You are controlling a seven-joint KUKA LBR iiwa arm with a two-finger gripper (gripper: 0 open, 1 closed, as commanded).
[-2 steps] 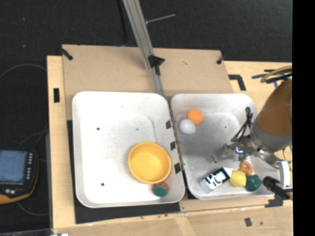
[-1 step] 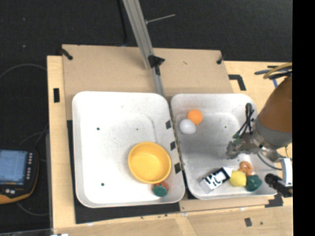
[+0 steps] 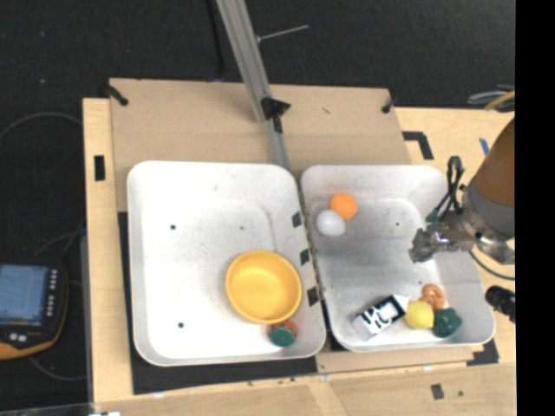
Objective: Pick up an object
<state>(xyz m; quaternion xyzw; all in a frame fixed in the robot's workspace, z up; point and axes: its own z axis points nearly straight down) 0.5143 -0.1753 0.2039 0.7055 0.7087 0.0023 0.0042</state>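
Note:
My gripper [image 3: 424, 247] hangs over the right part of the right bin [image 3: 381, 185], above bare bin floor. An orange ball [image 3: 344, 205] and a white ball [image 3: 329, 223] lie touching at that bin's upper left. Along its near edge lie a black-and-white box [image 3: 380, 315], a yellow object [image 3: 419, 315], a small orange piece [image 3: 434, 296] and a dark green object [image 3: 447, 322]. Nothing shows between the fingers; the nearest things lie below and left of the gripper.
The left bin [image 3: 173, 198] holds a yellow bowl [image 3: 264, 285] near its lower right, with a small green and red item [image 3: 284, 333] just below it. A metal pole [image 3: 247, 50] rises behind the bins. A pendant [image 3: 28, 306] lies at the far left.

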